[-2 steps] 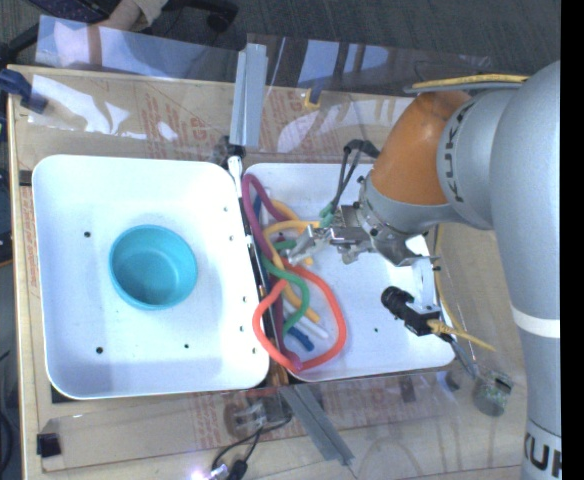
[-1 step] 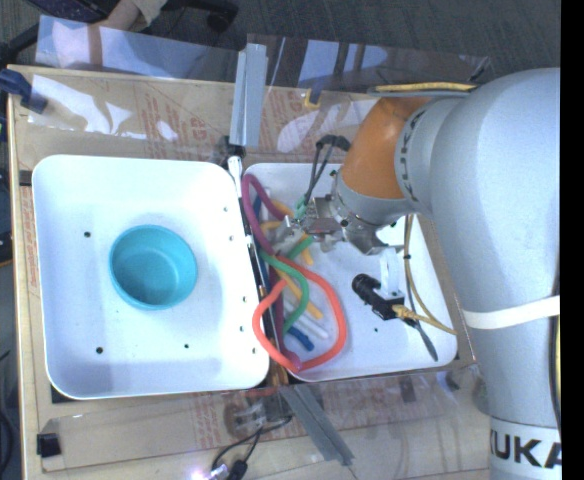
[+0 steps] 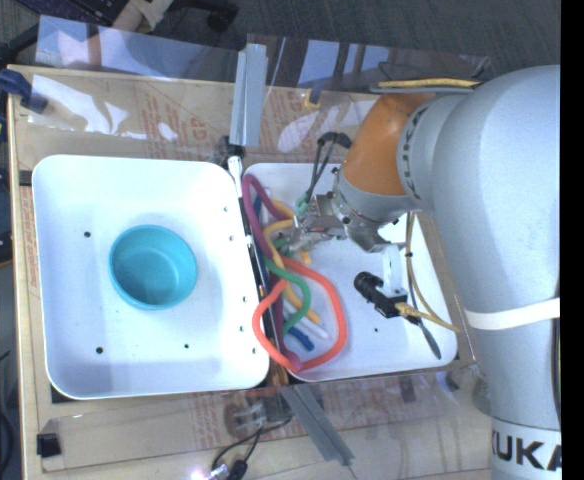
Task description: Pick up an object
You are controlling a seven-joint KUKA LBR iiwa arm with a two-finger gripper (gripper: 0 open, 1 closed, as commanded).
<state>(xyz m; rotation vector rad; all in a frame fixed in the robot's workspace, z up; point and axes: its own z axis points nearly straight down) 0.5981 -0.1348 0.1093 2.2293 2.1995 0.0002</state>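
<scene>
The tangle of soft coloured rubbery loops [image 3: 290,306] lay in the shallow white right-hand bin [image 3: 382,346]. It was bunched against the bin wall on the side away from the arm, and its upper end sat directly under the pincer [image 3: 307,226]. Within the heap, a red-orange loop [image 3: 340,330] made the widest ring, curving out from below the pincer toward the bin's near edge and back again. A green strand [image 3: 297,290] bent across the inside of that ring and a short blue piece [image 3: 300,340] lay near its bottom. A purple strand [image 3: 255,218] ran along the bin wall just left of the pincer as the camera saw it. The pincer hung low over the top of the tangle, at or very near the strands (the slanted view did not settle which). Whether it was apart, together or clamped on a strand could not be told, since the wrist and its fittings hid it. Behind the pincer rose the orange band [image 3: 382,153] and then the bulky grey arm [image 3: 497,218], reaching in from the right. Well to the pincer's left, in the shallow white left-hand bin [image 3: 72,328], a round turquoise plastic cup [image 3: 153,266] stood upright, mouth up, apart from every wall. Both bins rested side by side on the pale wooden bench [image 3: 122,118].
</scene>
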